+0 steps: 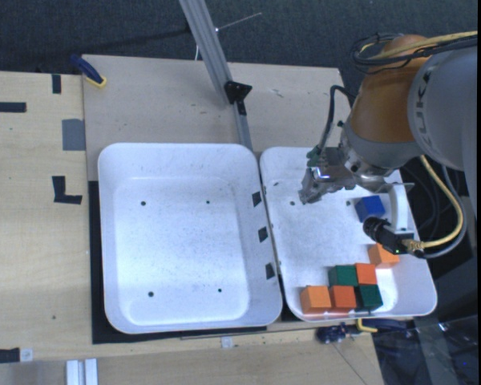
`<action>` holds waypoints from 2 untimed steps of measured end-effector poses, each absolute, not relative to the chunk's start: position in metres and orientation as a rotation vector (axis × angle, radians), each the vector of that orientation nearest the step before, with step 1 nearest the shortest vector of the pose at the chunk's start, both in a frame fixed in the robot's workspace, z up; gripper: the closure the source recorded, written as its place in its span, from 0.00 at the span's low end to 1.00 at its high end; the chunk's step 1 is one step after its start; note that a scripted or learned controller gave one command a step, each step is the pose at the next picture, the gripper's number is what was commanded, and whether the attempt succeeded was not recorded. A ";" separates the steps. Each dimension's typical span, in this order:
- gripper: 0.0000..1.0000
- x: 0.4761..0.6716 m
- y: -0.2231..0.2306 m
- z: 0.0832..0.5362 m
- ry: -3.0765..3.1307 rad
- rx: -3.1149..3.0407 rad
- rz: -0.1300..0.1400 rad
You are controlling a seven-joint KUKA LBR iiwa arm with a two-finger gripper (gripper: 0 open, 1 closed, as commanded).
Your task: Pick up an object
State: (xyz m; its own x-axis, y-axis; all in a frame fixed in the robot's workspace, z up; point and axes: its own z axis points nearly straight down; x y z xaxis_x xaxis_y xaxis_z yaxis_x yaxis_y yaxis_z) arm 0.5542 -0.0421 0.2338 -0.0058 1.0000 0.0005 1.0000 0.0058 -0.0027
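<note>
The blocks I could pick up all lie in the right bin [284, 215]. A cluster sits at its near end: an orange block [314, 297] on the left, then a second orange block [344, 297], with a dark green block [343, 275] just behind it, a red-orange block [365, 273] beside that, and another dark green block [370, 296] at the cluster's right. Further back along the bin's right side lie a blue block [369, 207] and, partly hidden by a black cable fitting [378, 231], one more orange block [380, 255].

My gripper [311, 192] hangs over the far, bare part of that bin's floor, well apart from the cluster and to the left of the blue block. I cannot tell whether my tips are spread or pressed together; nothing visible sits between them.

The left bin [112, 215] lies just beside the right one. A slanted metal pole [212, 42] crosses the bench [144, 103] behind both bins.
</note>
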 end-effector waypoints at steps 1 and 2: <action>1.00 0.571 0.011 0.222 -2.228 -2.213 0.002; 1.00 0.598 0.064 0.232 -2.230 -2.212 -0.003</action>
